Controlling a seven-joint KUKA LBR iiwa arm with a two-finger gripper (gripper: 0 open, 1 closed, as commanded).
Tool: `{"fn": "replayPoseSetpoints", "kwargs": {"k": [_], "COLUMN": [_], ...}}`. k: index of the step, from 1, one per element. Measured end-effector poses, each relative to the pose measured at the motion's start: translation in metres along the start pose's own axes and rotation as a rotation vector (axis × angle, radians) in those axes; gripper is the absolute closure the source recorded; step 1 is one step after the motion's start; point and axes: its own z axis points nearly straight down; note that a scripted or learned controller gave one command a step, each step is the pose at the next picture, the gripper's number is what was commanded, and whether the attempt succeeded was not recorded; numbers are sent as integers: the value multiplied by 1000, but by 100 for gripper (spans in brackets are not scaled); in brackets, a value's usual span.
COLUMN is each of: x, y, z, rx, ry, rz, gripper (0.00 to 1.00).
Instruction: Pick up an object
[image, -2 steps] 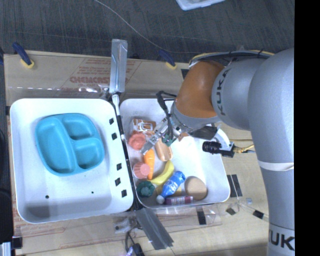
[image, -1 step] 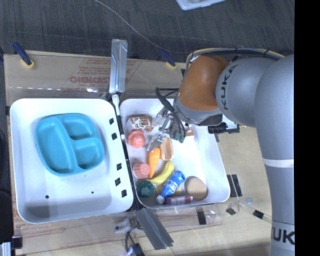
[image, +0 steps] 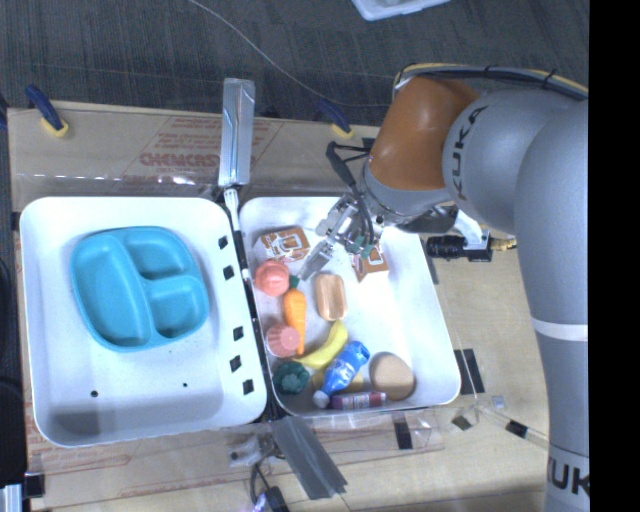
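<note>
Toy food (image: 310, 330) heaped in right bin (image: 425, 310), blue tray (image: 140, 285) in left bin (image: 50, 300)

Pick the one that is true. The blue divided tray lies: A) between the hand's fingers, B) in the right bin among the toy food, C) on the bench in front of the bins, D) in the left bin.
D: the blue tray lies flat in the left bin, apart from the toy food, which is piled in the right bin.
</note>
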Motion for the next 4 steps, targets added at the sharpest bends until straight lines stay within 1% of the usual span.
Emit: {"fn": "replayPoseSetpoints", "kwargs": {"k": [1, 2, 3, 4], "x": [43, 42, 42, 77], "y": [6, 7, 7, -27], "z": [42, 31, 31, 57], "rx": [6, 4, 5, 3], "ry": [9, 8, 8, 8], "rz": [457, 451, 451, 161], "gripper": [0, 100, 0, 0]}}
